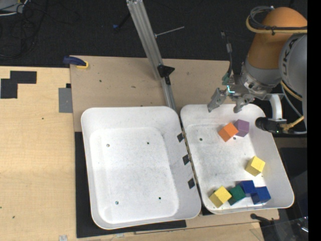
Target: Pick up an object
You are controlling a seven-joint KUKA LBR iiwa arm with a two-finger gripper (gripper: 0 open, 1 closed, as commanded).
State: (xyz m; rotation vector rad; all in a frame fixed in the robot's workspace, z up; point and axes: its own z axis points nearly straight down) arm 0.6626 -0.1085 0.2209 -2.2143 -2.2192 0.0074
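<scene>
Landmark: we take the right-hand shallow white plastic bin (281,182) as reference; all places below relate to it.
Pincer: the two-finger metal pincer (226,102) hangs over the bin's far rim; we see its fingers spread apart with nothing between them.
Arm: the grey arm with the orange band (273,31) reaches in beyond the bin's far right corner.
Nearest targets: a small orange cube (228,131) and a small purple cube (242,127) sit touching in the bin's far half, just in front of the pincer.
Other targets: a lone yellow cube (255,165) lies toward the bin's right wall; a second yellow cube (220,196), a green cube (236,193) and two blue cubes (254,191) cluster at the bin's near edge.
Neighbour: the left-hand white bin (90,122) adjoins the reference bin's left wall.
Step in hand, as we judge it: approach, no grasp yet.
Method: we advise choosing the lone yellow cube or the orange cube's free faces; the purple neighbour may block one finger.
Alignment: we would square the fingers to opposite flat faces, centre over the cube, then descend vertically.
Risk: a corner-on closure will likely eject the cube.
</scene>
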